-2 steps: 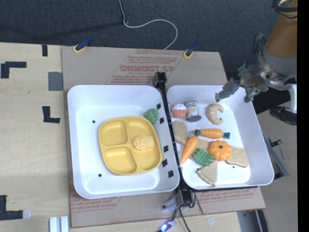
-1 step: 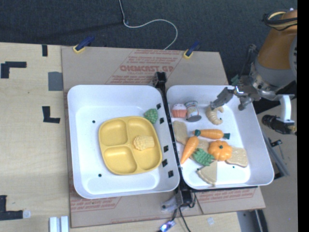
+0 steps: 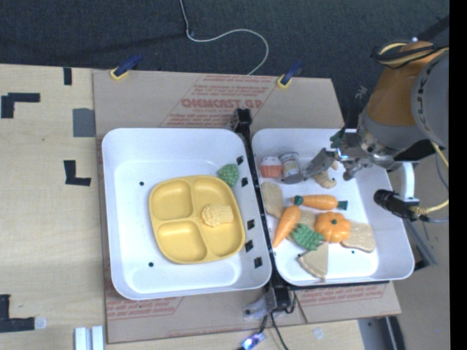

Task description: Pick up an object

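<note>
the claw (image 3: 337,164) hangs open and empty over the right bin (image 3: 394,257), near a small can (image 3: 290,166).

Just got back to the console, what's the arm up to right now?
The gripper hangs over the back of the right bin, with nothing visibly held. Below it lie toy foods: two carrots, a pumpkin, bread slices. In the left bin a yellow divided plate holds a corn cob.
</note>
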Robot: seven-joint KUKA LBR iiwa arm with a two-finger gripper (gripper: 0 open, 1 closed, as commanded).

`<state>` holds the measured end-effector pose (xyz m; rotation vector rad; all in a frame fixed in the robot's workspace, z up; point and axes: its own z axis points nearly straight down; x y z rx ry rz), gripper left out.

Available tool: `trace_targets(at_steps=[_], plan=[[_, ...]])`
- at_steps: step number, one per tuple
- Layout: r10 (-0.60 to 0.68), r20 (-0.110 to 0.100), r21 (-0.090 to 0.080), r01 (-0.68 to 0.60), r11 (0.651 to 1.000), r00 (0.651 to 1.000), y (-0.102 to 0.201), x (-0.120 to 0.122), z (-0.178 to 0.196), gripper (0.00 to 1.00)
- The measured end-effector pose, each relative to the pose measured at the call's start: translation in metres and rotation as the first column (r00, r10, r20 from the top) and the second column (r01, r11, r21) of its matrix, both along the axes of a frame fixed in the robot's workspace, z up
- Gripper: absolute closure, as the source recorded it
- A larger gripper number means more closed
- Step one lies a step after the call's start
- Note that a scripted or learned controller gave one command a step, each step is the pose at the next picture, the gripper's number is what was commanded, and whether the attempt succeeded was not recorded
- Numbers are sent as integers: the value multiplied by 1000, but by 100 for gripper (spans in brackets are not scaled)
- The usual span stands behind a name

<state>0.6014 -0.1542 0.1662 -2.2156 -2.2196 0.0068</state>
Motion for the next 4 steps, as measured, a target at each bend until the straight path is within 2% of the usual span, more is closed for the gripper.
trace_targets(at_steps=[1,2,3,4], plan=[[0,0,0,0,1000,1000,-1,-1,-65,0],[1,4,-2,-1,1000,1000,0,-1,-83,0],[1,7,-3,-1,1000,1000,0,0,-71,100],[-2,8,-1,2,1000,1000,1,-9,-15,100]])
